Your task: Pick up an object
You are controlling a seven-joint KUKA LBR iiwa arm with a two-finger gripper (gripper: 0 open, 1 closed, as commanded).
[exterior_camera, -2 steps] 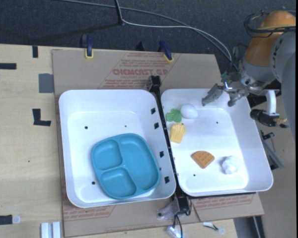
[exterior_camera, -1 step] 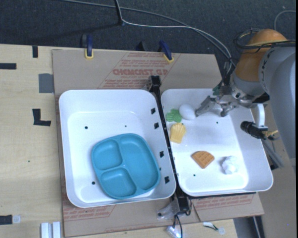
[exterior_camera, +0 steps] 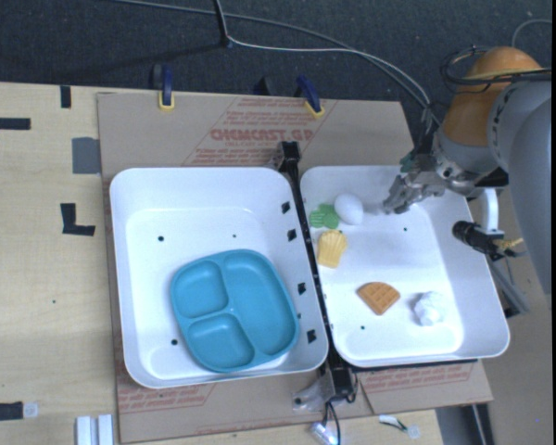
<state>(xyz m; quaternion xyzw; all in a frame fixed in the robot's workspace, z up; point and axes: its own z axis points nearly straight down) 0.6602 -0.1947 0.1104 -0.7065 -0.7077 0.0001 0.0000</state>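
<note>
Camera view: hand, finger spread unclear, holding nothing visible, at right white bin far edge beside small white ball. Approach step; next, descend and close.

Slanted overhead view of both bins

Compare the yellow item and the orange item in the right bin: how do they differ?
The yellow item lies beside the divider wall, next to a green piece; the orange item sits apart, nearer mid-bin. The yellow one looks paler and stands lengthwise; the orange one is darker and wedge-shaped. Both are small, lie in the right bin, and neither is at the gripper.
</note>
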